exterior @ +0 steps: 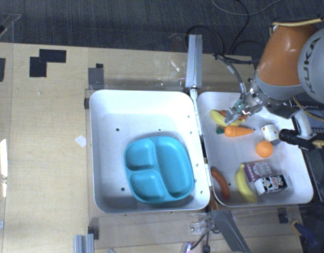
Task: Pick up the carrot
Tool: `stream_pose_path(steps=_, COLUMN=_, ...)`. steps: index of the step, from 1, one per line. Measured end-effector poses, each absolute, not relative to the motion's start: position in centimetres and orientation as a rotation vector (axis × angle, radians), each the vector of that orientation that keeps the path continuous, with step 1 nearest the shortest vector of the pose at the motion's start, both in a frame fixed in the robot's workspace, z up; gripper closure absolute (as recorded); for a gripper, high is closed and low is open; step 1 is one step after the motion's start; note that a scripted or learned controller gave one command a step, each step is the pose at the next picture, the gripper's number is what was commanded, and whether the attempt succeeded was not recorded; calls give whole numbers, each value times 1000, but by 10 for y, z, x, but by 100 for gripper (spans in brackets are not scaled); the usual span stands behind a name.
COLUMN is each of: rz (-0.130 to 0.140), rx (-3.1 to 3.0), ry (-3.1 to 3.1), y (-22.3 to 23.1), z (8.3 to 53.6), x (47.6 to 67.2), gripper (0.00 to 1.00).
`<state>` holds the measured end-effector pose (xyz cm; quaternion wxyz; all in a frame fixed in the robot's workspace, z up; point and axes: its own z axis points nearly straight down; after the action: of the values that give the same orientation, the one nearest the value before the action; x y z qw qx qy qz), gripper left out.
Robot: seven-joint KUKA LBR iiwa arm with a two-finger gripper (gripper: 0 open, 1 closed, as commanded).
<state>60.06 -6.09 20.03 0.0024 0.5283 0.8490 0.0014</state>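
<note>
Two shallow white bins sit side by side, and the claw [239, 111] hangs over the right bin [293, 196], near its back wall. The tapered orange carrot [238, 132] lies on that bin's floor just below the claw, towards the camera, resting lengthwise with its blunt end to the left; it is close under the fingertips, but whether they touch it cannot be told. Whether the claw is spread or pressed together cannot be told either, since its tip is small and blurred. The grey arm with its broad orange band [282, 54] reaches in from behind and to the right of the claw, sloping down to it. A small yellow banana-shaped piece [218, 118] lies just left of the claw. In the left bin [101, 141], well to the left, rests a blue plastic divided plate [158, 167].
</note>
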Motion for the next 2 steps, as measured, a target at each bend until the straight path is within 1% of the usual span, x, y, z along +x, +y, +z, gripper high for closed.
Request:
stream_pose_path(steps=1, rz=4, rx=1659, ry=2664, y=-61, z=200, x=600, gripper=0)
stream_pose_path(steps=2, rz=3, rx=1490, ry=2760, y=-80, z=185, x=628, gripper=0)
